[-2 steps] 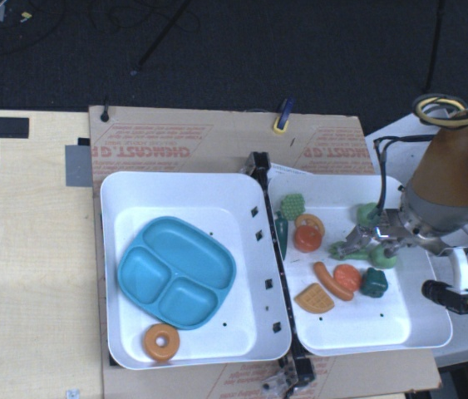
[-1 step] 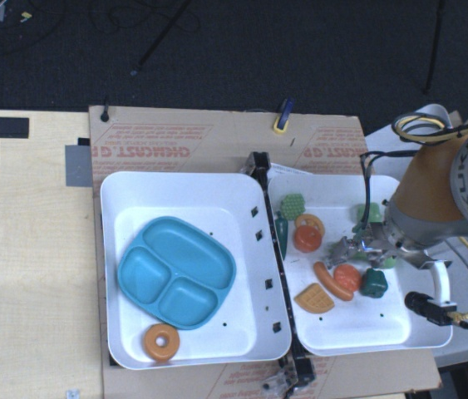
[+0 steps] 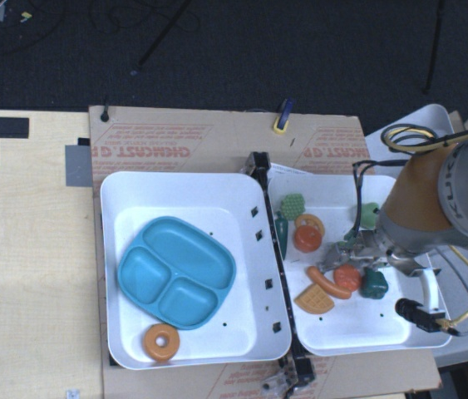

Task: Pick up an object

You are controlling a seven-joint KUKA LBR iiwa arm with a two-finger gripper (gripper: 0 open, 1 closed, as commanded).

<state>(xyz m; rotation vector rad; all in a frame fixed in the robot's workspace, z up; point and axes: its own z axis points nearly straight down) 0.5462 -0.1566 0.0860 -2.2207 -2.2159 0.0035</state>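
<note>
Gripper (image 3: 352, 260): low in right bin (image 3: 333, 337), finger state indeterminable. Red tomato (image 3: 347, 275) lies directly beneath; orange carrot (image 3: 327, 283) (long axis diagonal) adjoins leftward.

Single fixed cam sitting above the bench, looking down at a slant, taking in both shallow white plastic bins (image 3: 110, 223) side by side at mid range, grey-and-orange robot arm (image 3: 421, 202) coming in from frame right, dark floor showing along top.

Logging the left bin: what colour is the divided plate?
Light blue plate, seen clearly in the camera view.
</note>
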